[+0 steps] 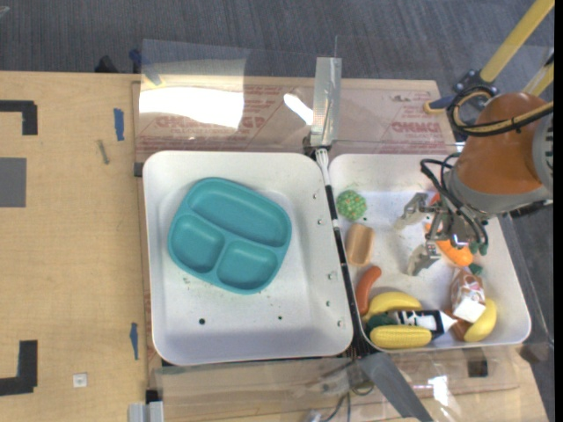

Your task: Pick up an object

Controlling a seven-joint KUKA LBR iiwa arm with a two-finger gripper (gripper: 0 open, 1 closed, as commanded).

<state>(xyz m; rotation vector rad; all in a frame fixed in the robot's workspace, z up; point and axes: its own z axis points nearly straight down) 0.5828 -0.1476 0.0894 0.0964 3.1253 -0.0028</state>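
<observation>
bench (70,236): light wood | on it: left bin (167,323), right bin (515,310), side by side, probably touching

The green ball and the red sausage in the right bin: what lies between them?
In the camera view, a tan bread roll lies between the green ball and the red sausage, near the bin's left wall.

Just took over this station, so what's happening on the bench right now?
The arm has reached into the right bin from the right, with its gripper open and low over a bare patch among toy foods. An orange piece sits just beside its fingers, but nothing is between them. A green ball, a bread-like piece and a banana lie nearby. The left bin holds a teal divided plate.
</observation>
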